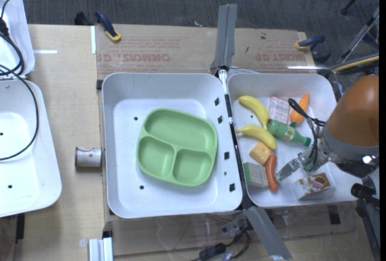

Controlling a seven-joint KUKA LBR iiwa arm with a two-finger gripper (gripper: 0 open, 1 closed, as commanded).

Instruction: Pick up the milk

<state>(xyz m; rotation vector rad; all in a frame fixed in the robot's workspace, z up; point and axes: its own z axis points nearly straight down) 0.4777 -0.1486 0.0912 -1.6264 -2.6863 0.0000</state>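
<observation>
The arm [356,118] reaches in from the right over the right bin [329,82], its orange band above a grey wrist, and the tool [294,168] hangs low over the bin's near half, beside the red sausage [272,173]. Whether the tool is apart or together cannot be told, because the metal parts blur into each other at this slant; nothing is seen clamped in it. The milk [314,185], a small carton with a printed face, lies on the bin floor in the near right corner, just below and to the right of the tool and apart from it. In the same bin lie two yellow bananas [256,110], a green bottle [287,132] on its side, an orange carrot [300,108], a pink-and-white box [278,108], a yellow cheese wedge [260,152] and a small green-and-red packet [256,175] touching the sausage. The left bin [120,151] holds a green divided plate [177,146] with three compartments. On the wooden table [72,127], just left of that bin, a small can [88,157] lies on its side.
</observation>
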